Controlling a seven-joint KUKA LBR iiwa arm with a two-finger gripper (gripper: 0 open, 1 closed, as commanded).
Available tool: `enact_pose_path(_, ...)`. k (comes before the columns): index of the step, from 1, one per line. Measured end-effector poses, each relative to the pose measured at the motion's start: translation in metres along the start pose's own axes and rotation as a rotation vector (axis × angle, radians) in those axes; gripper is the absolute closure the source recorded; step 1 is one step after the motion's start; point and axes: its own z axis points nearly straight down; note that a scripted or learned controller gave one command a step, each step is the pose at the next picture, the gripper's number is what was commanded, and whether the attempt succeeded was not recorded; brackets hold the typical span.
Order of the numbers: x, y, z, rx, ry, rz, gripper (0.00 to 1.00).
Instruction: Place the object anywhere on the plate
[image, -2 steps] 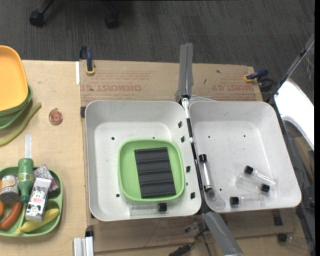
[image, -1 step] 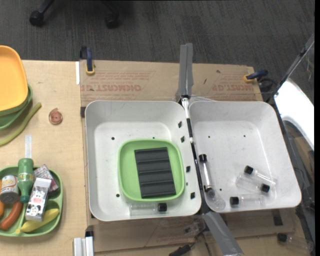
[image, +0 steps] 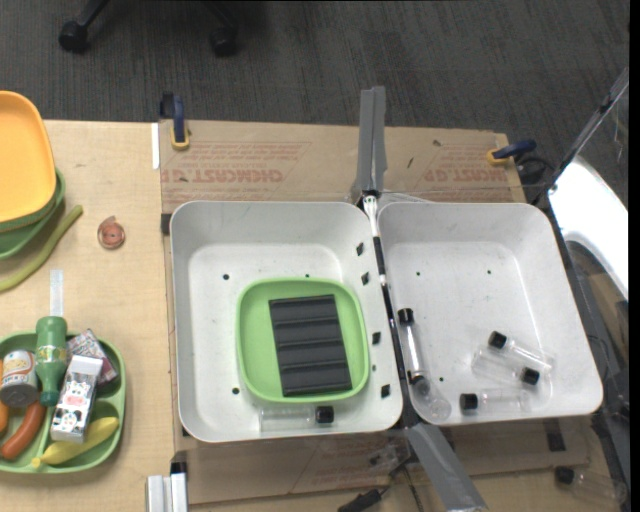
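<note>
a robotics lab or test room: a wooden surface (image: 110, 300) carries 2 white bins (image: 285, 240) over clamped cardboard (image: 270, 165), with toy food on a green tray (image: 95, 440), grey office carpet (image: 300, 50) and chair casters (image: 75, 35) behind.

Left bin (image: 200, 300) largely taken up by green plate (image: 255, 345) bearing ridged black block (image: 312, 345), capped vial (image: 295, 415) lodged below, open floor left above, right bin (image: 540, 260) upper half unobstructed, clear vials (image: 505, 370) clustered at lower right

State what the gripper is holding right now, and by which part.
That cannot be told from the camera view. The clear vials lie loose in the right bin, another lies by the green plate in the left bin, none between fingers.
</note>
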Motion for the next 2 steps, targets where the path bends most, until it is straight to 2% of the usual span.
enact_pose_path(2,-0.0016,0.0020,0.0002,0.001,0.000,0.151,0.00)
